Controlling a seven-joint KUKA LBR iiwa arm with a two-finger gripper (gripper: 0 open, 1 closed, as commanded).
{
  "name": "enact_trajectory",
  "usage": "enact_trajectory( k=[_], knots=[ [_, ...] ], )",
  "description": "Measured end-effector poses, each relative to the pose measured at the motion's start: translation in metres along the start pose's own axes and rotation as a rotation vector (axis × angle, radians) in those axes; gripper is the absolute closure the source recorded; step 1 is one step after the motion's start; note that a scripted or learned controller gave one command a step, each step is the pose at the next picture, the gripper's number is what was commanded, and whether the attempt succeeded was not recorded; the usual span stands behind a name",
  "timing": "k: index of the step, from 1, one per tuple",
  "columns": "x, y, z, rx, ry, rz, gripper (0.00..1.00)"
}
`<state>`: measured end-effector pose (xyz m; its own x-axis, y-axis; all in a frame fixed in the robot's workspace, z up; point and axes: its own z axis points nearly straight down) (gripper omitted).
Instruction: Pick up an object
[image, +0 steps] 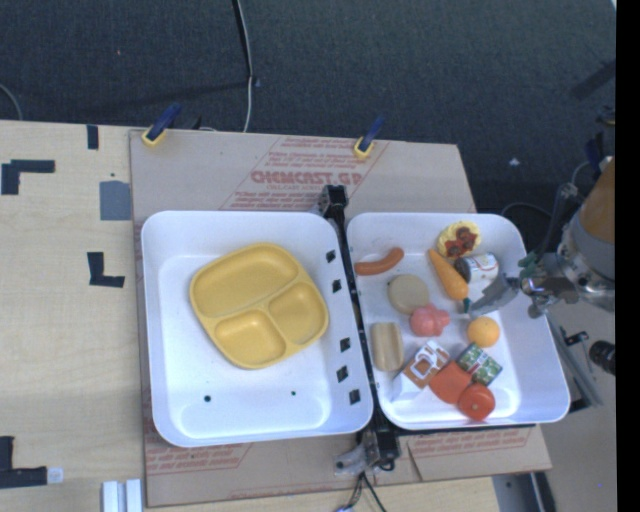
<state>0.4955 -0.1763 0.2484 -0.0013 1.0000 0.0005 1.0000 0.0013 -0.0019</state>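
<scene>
Claw (497, 292) hangs over right bin (540, 345), near carrot (449, 275) and orange (483, 331), where targets cluster; grip state cannot be told. Yellow tray (259, 305) fills left bin (165, 330).

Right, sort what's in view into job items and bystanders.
Job: gripper; right bin items: sausage, carrot, orange, pink toy, tomato.
Lying about: yellow divided plate, left bin, clamps.

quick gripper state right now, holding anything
gripper: over the right bin near the carrot and orange; nothing seen between its fingers; open or shut cannot be told.
</scene>
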Motion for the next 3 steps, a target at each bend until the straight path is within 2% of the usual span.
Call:
enact_trajectory(
  k=[1,2,3],
  knots=[
    [-0.049,0.046,0.1,-0.004,-0.003,0.001,0.0],
    [-0.036,0.022,0.166,-0.003,-0.002,0.002,0.0],
    [0.005,-0.011,0.162,-0.007,-0.004,0.001,0.0]
  ],
)
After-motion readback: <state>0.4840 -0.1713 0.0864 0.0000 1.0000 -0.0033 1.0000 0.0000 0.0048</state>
